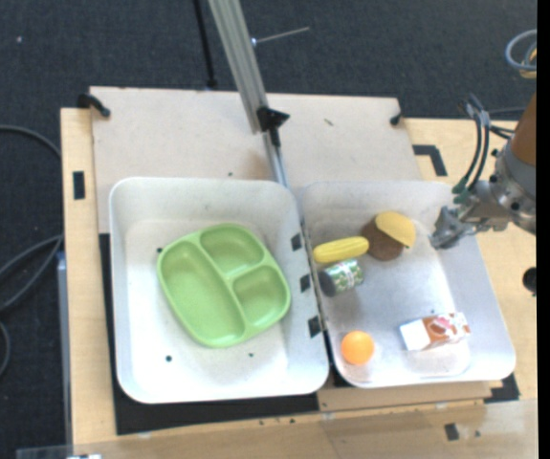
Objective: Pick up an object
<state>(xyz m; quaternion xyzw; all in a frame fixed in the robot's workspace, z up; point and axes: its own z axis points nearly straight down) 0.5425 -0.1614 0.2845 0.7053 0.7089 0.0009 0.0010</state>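
Note:
The right bin (pixel 466 285) holds a yellow corn-like piece (pixel 341 250), a brown and yellow round item (pixel 389 234), a small green-labelled can (pixel 342 276), an orange ball (pixel 357 348) and a white and red carton (pixel 434 332). My gripper (pixel 450 228) hangs at the bin's right rim, right of the brown item and apart from it. Nothing shows between its fingers.
A green divided plate (pixel 223 283) lies in the left bin (pixel 136 285). A slanted metal post (pixel 239 51) rises from the back of the bench between the bins. Cables (pixel 475 156) trail near the wrist at the right.

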